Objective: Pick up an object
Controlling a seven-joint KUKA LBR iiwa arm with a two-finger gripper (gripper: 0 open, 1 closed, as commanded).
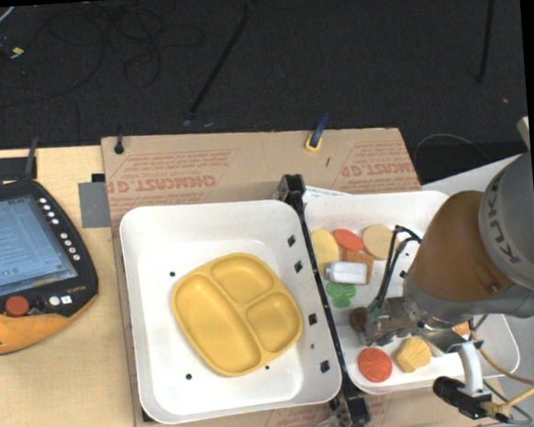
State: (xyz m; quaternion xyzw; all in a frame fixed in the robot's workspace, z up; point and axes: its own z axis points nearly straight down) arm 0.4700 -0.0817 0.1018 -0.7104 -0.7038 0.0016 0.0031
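Note:
The right bin [405,208] holds several small food toys: a yellow piece [324,246], an orange-red piece [347,239], a tan round piece [378,239], a white block [347,273], a green piece [341,294], a red round piece [375,364] and a yellow wedge [412,354]. My arm [464,257] reaches in from the right and hangs low over this bin. The gripper [375,320] sits just above the red piece and left of the wedge, with a dark brownish thing at its tip.
The left bin [151,263] holds a yellow divided tray [236,310]. A black divider clamp [314,287] runs between the bins. A teach pendant [27,264] lies on the bench at far left. Cables trail by the right bin's front corner [470,395].

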